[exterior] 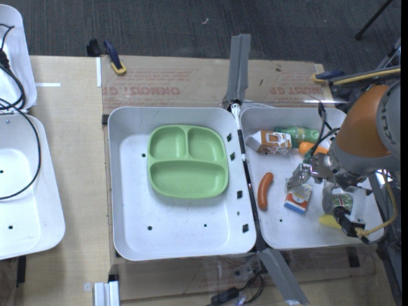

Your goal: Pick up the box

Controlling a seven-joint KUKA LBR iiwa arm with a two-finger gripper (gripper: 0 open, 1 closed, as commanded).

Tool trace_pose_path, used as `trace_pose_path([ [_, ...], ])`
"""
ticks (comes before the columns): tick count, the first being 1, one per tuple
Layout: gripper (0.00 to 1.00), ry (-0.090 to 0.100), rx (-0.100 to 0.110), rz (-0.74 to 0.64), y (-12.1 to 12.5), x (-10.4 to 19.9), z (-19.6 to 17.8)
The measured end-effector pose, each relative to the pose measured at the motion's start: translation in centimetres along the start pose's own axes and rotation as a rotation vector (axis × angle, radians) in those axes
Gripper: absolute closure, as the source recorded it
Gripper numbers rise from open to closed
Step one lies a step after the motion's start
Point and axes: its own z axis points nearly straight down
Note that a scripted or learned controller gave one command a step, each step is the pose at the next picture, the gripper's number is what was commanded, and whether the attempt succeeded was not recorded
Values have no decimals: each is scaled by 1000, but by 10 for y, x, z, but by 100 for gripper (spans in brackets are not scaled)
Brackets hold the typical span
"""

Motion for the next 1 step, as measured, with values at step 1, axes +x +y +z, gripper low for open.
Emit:
trace_pose_path([
  [1,100,0,7,4,0,-1,-5],
])
